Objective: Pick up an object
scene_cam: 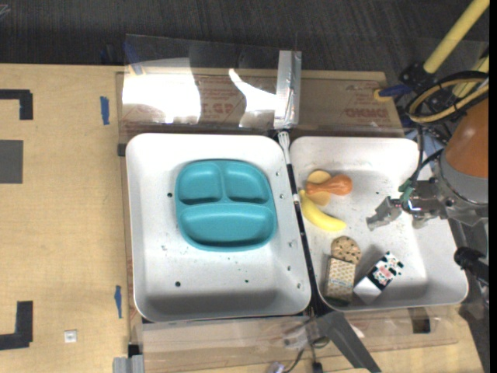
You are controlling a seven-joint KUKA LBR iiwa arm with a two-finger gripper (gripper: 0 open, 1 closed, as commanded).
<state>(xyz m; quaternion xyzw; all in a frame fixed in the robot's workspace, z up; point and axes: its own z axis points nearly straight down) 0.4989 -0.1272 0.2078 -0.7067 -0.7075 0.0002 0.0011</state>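
Fingers (377,218) spread apart, by the look of it, with nothing between them. Part of the gripper (387,210), up over the middle of the right bin (435,282), at the end of the grey arm (466,200) with its orange band.

Five small things to pick from in that bin. Closest on the left: a yellow toy banana (322,216), flat on the bin floor, just beside the wall between the two bins. Right above it, touching or nearly so, an orange toy pear (330,183). Lower down, a round cookie (345,248) against a tan cracker block (339,277), and next to those a little black-and-white box (380,273). Over in the left bin (147,231), just a blue plate (225,204) with three sections.

Best pick, probably: the banana. Likely light, hard and smooth, so maybe a bit slippy. Best to grab across the fat middle, not the thin ends. Room on both sides there. Careful with the pear close by the top end. Box also a fair choice: flat sides, easy to pinch.
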